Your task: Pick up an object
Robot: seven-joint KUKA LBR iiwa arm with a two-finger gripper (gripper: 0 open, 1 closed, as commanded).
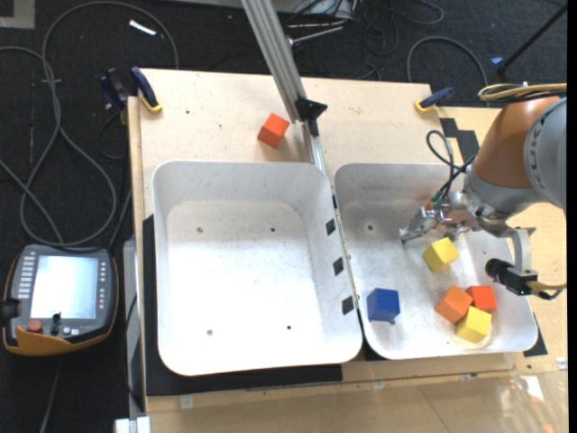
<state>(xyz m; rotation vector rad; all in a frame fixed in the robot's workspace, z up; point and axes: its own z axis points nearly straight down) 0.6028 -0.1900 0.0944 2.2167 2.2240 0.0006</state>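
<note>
Arm [523, 152] reaching low, wrist seemingly tilted leftward.

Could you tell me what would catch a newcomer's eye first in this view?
Probably the grey and orange arm reaching in from the right, its gripper just above a yellow block in the right bin. Next, the bright blocks clustered near that bin's front right corner, and a lone orange block on the bench behind the left bin.
</note>
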